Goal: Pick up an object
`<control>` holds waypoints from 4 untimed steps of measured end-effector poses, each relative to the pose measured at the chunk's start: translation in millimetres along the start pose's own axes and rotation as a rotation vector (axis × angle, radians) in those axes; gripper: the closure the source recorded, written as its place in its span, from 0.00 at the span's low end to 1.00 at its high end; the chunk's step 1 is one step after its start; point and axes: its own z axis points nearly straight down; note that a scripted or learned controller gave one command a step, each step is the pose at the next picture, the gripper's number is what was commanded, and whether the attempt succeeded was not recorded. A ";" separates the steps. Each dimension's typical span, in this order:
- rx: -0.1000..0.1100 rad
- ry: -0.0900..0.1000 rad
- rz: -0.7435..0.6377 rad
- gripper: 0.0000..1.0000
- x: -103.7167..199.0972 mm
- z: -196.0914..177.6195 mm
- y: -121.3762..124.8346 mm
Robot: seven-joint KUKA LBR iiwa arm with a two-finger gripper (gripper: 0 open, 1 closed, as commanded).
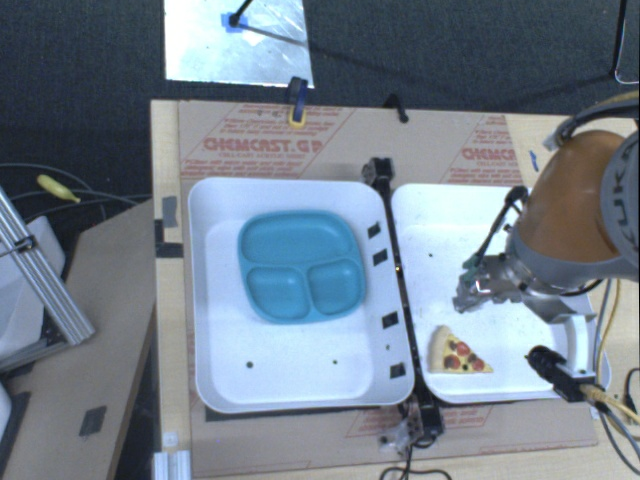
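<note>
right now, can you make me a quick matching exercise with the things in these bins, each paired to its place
Things:
1. blue divided plate
2. toy pizza slice
3. tool

Places:
A. hanging above the right bin's middle
B. lying in the left bin
C. lying at the right bin's near edge

Pairs: 1-B, 2-C, 3-A

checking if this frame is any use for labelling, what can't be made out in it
- Jaws: the gripper is small and dark from above, under the arm's wrist, so open or shut cannot be told.
- Right bin: the arm covers its right part, hiding what lies there.
- Arm: cut off by the right edge.
- Pizza slice: too small to tell the toppings beyond red spots.
- Blue tray: fully seen.
</note>
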 end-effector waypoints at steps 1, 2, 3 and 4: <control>-0.001 0.003 -0.009 1.00 86.3 -36.9 0.2; 0.009 0.003 -0.006 1.00 153.8 13.8 -2.2; -0.019 0.005 -0.004 1.00 189.1 -167.5 84.1; -0.001 0.000 -0.006 1.00 187.1 -168.6 80.5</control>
